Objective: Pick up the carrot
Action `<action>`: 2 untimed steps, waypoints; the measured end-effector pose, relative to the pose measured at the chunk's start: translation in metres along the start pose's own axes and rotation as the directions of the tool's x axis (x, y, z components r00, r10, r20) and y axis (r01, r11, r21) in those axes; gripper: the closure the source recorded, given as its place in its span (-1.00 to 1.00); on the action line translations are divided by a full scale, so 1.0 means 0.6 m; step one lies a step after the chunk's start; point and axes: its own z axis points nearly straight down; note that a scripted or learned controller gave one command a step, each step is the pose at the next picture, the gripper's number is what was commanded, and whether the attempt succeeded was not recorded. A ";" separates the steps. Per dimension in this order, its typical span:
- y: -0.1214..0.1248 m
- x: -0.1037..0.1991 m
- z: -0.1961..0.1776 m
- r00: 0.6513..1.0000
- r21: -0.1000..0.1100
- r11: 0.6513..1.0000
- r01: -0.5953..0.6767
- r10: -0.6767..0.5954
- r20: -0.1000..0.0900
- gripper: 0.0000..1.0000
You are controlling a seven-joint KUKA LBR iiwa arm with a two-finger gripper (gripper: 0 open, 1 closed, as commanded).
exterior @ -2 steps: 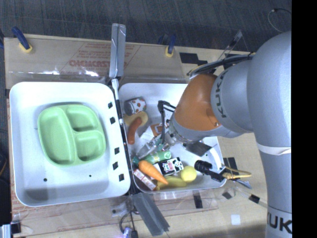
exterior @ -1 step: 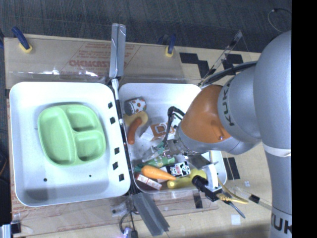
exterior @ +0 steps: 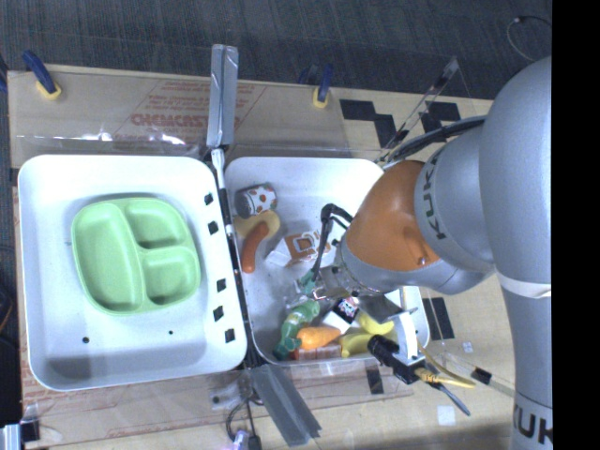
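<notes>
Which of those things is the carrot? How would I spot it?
Look in the right bin, at its near edge, just below the gripper. The carrot lies there on its side, a small orange cone between a green toy and a banana. It is the only bright orange piece in that cluster.

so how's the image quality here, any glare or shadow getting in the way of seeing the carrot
Camera view: lighting is even and soft, with no strong glare on the right bin. The arm casts a shadow across the cluttered lower part of that bin, where the orange carrot lies. The whole frame is slightly soft, so small items near the carrot are hard to identify. The green tray in the left bin is plain to see.
</notes>
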 end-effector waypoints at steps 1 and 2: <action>0.001 0.029 -0.143 1.000 0.007 1.000 0.009 -0.009 -0.004 1.00; 0.006 0.057 -0.142 1.000 0.008 1.000 0.001 -0.001 -0.005 1.00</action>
